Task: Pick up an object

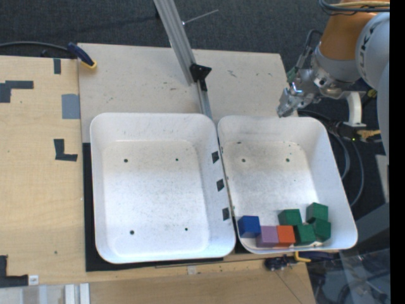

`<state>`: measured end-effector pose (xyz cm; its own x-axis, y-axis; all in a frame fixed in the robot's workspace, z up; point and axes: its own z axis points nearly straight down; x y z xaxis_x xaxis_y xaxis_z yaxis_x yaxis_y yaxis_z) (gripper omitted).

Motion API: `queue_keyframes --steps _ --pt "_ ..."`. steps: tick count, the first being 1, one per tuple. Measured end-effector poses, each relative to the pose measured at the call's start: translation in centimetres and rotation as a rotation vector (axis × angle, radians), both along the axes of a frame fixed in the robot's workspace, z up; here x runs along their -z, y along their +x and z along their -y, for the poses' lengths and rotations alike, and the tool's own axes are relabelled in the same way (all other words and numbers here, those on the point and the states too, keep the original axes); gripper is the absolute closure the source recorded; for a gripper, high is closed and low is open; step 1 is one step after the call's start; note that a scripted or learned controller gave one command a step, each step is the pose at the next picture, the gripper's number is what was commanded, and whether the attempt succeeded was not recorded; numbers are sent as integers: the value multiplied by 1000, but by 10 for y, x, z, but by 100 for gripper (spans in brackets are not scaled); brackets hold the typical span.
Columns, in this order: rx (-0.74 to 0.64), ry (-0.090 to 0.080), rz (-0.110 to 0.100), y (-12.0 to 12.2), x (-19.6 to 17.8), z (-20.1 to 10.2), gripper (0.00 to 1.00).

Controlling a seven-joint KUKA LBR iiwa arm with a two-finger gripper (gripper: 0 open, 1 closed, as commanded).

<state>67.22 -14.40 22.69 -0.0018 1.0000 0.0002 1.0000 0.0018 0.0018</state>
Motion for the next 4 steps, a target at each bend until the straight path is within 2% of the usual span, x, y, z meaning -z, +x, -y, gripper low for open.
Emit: queue_keyframes --steps 1,4 --pt "-2 1 -5 -26 10 -49 100" --pt "-6 1 -5 -93 0 -218 100"
